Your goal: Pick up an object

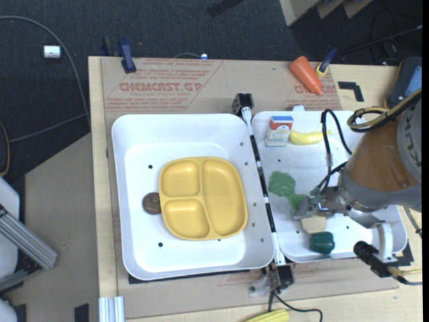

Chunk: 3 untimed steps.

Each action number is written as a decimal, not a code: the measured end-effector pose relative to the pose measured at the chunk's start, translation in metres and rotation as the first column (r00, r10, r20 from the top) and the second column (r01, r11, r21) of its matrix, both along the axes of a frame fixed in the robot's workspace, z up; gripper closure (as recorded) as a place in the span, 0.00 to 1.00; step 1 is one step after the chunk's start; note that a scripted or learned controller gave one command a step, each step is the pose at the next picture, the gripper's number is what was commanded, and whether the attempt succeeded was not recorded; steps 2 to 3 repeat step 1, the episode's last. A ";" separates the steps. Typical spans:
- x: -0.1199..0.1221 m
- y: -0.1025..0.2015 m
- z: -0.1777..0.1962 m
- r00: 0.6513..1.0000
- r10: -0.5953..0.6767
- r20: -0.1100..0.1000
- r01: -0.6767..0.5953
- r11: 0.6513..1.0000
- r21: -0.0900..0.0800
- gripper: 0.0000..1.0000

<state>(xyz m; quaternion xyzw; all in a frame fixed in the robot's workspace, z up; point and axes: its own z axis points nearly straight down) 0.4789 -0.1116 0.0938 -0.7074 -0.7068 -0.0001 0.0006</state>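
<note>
Green lump point(282, 184), apparently soft and light, lies mid right bin point(335, 250) beside the jaws point(310, 205); whether they are clenched cannot be told. Best pinched across its middle. A tan block point(312, 225) and dark green piece point(322, 242) crowd the bin's near edge; carton point(279, 131) and banana point(305, 137) sit at its far edge.

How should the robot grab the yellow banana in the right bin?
Grip the banana across its thin middle, coming straight down from above. It lies flat near the far wall of the right bin, long side running left-right, so its narrow width would likely fit between the fingers. The small carton sits against its left end, so staying toward the middle or right looks safer.
</note>
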 end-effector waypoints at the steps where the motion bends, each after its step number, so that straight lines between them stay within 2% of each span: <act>1: 0.051 0.076 0.091 1.000 0.003 0.003 -0.003 1.000 0.000 1.00; 3: 0.051 0.076 0.091 1.000 0.003 0.003 -0.003 1.000 0.000 1.00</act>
